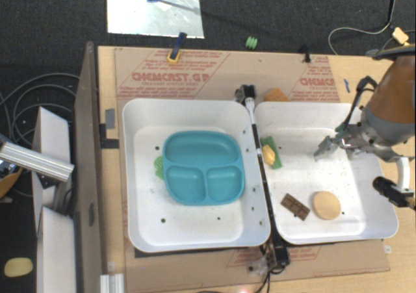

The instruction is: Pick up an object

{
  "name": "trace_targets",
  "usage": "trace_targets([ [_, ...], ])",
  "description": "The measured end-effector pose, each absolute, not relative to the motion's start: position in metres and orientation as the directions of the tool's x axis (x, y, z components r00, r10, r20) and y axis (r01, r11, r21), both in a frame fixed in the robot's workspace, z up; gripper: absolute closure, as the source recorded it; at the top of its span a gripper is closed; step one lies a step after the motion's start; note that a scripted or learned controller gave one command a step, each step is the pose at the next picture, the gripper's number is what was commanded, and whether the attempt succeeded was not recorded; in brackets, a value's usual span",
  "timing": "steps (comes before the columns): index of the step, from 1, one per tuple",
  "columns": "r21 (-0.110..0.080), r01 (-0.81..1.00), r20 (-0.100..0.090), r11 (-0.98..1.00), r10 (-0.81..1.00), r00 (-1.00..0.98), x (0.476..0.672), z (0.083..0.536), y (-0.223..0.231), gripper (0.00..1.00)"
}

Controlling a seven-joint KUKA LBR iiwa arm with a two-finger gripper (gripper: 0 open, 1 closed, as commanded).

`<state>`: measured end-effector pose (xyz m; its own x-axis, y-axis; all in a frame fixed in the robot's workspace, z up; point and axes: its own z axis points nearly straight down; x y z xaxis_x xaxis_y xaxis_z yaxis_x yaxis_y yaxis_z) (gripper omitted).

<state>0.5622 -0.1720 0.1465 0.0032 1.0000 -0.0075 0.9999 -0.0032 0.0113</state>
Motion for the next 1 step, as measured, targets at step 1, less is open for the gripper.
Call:
trace_targets([
  [1,-0.002,1.0,0.004,0.011,1.0,-0.011,0.5595,0.0817,-0.0791,0.0],
])
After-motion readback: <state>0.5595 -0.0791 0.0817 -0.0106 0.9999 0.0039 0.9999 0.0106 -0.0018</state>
